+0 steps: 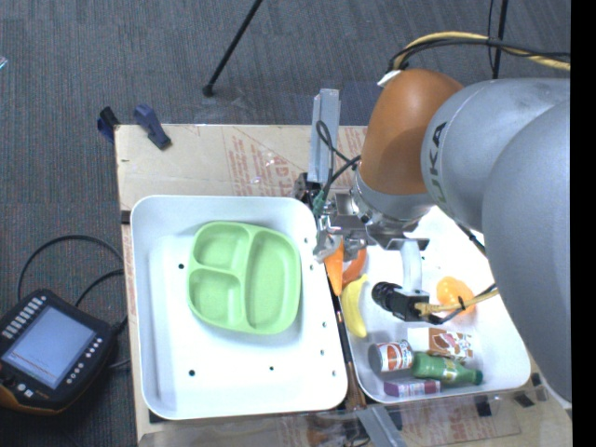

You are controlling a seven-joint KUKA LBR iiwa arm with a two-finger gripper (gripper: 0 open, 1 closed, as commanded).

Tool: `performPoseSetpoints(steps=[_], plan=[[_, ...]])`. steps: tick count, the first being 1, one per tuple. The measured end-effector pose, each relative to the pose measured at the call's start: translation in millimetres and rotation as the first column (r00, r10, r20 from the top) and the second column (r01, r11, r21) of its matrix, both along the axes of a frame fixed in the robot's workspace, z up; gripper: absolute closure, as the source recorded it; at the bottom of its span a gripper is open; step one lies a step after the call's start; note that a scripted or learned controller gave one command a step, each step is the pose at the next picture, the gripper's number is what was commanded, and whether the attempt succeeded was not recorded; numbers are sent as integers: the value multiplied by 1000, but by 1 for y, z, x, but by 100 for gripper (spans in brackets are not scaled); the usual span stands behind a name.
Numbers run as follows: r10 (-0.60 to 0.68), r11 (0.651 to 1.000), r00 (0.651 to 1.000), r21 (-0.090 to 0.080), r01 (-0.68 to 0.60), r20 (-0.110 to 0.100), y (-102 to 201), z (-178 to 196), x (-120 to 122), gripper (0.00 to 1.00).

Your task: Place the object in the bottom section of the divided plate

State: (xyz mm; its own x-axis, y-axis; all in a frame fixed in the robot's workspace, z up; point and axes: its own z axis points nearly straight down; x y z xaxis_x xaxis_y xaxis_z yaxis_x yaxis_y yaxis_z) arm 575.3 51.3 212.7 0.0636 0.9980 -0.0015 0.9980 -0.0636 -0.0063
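Your gripper (337, 247) hangs over the bins' shared edge; I cannot tell its grip. The green divided plate (247, 277) lies just left, open bin floor around it. A carrot (335, 272) beneath points downward.

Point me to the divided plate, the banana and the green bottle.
divided plate (270, 291): camera view, floor of its large right-hand section.
banana (354, 307): camera view, middle of the yellow curve.
green bottle (447, 371): camera view, mid-body, lying on its side.
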Motion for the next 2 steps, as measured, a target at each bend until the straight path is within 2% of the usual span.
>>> performPoseSetpoints(steps=[1, 2], plan=[[1, 1000, 1000, 0, -1, 0, 0, 0, 0, 0], [-21, 1000, 1000, 0, 21, 3, -2, 26, 55, 0]])
